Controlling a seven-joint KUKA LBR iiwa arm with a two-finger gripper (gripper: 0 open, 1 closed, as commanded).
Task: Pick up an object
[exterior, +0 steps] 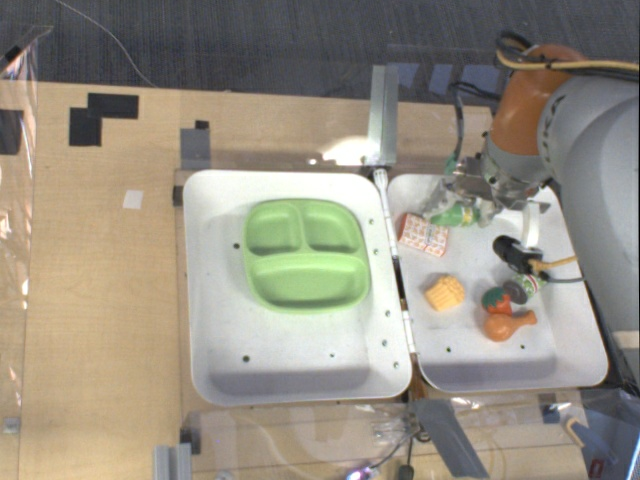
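1. Wooden surface [110, 298] carried two white bins side by side; a green divided plate [305, 253] lay centred in the left bin [215, 358].
2. Right bin [570, 358] held a red-and-white checked packet [423, 235] at ten o'clock, a corn piece [445, 293] centrally, and an orange drumstick [507, 323] at four o'clock.
3. Pincer [468, 196] sat low at the bin's twelve o'clock, over a green item [452, 214]; I cannot tell its opening.
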